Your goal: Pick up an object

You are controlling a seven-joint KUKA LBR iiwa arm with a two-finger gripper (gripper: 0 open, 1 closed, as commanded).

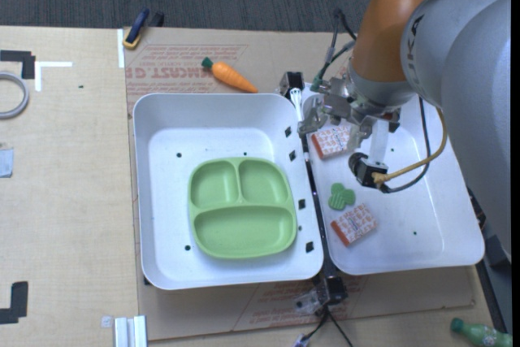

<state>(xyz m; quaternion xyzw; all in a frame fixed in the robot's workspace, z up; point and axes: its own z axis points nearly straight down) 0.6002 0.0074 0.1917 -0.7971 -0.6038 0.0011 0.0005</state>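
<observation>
My gripper (335,124) hangs low over the far left part of the right bin (439,244). Directly beneath it lies an orange-and-white waffle-patterned block (330,143), partly covered by the gripper body; I cannot tell whether the two touch. A small green clover-shaped piece (342,196) rests nearer the front, apart from the gripper. A second waffle-patterned block (353,223) lies just below it. The grey arm with its orange band (388,28) covers the back right of this bin.
The left bin (154,175) holds a green divided plate (241,207). A toy carrot (230,75) lies on the cardboard behind the bins. A black cable (406,171) loops from the wrist over the right bin. The divider between the bins runs close by the gripper's left.
</observation>
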